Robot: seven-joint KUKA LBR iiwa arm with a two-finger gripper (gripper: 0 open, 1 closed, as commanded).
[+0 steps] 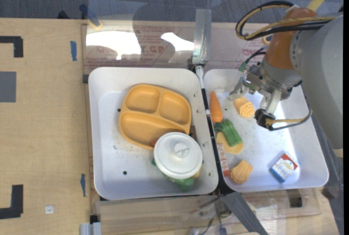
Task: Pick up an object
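Observation:
My gripper (250, 103) hangs low over the back of the right bin (305, 141), its two dark fingers spread open. A small yellow ridged toy (246, 108) lies on the bin floor between the fingertips, and they do not look closed on it. Just left of it an orange carrot (216, 107) lies against the bin's left wall. Below the carrot sits a green piece (228, 130) on a pale yellow one (235, 145). Another yellow-orange ridged toy (241, 171) rests near the front, and a small blue, white and red box (283, 167) lies at the front right.
The left bin (103, 136) holds an orange divided plate (155, 114) and a white-lidded green cup (178, 155) at its front. A thin red and white item (221, 153) lies along the wall between the bins. Cables loop above the wrist (272, 16).

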